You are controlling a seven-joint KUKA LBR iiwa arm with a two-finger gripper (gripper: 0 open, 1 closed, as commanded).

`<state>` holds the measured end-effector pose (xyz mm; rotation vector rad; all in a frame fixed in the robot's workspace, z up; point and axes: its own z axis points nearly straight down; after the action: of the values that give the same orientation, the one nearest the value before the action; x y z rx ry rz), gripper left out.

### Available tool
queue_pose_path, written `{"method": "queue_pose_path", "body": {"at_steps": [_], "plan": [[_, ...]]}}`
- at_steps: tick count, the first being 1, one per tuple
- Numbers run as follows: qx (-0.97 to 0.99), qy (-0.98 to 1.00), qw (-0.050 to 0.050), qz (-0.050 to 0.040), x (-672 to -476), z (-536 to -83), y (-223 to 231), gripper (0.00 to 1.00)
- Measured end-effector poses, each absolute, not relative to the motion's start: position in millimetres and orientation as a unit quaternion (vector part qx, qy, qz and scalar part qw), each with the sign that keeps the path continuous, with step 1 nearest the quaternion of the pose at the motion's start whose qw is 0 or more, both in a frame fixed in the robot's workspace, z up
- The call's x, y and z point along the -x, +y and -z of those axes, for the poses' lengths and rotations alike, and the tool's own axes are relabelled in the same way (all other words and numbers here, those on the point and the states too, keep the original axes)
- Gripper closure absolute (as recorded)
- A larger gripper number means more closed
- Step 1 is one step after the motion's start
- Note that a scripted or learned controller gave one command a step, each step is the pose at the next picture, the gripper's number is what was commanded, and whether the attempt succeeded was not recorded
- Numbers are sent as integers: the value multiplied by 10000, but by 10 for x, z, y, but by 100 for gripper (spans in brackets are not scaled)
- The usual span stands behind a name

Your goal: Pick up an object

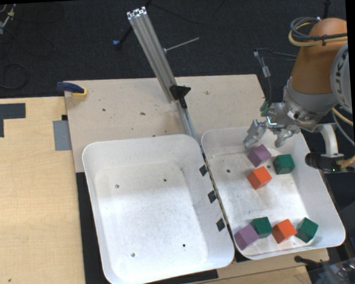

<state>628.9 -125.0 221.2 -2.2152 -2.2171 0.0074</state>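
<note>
left bin [107, 173] on worktop [30, 197] | right bin [327, 201]: purple, orange, green blocks | purple block [259, 155] at far end, just below gripper [267, 139] | fingers spread apart, gripping nothing | arm [317, 56] at right

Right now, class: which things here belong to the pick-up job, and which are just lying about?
Job:
gripper
purple cube nearest it
other cubes: orange cube, green cube
right bin

Lying about:
left bin
blue clamp
aluminium bar
</note>
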Motion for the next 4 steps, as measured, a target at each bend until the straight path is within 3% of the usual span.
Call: {"method": "queue_pose_path", "body": {"at_steps": [1, 2, 4], "plan": [[7066, -7077, 16, -9, -6299, -2242, -1251, 0], [7071, -7071, 31, -23, -6242, -1794, -1236, 0], [7077, -7065, 5, -3, -6335, -913, -1224, 0]]}}
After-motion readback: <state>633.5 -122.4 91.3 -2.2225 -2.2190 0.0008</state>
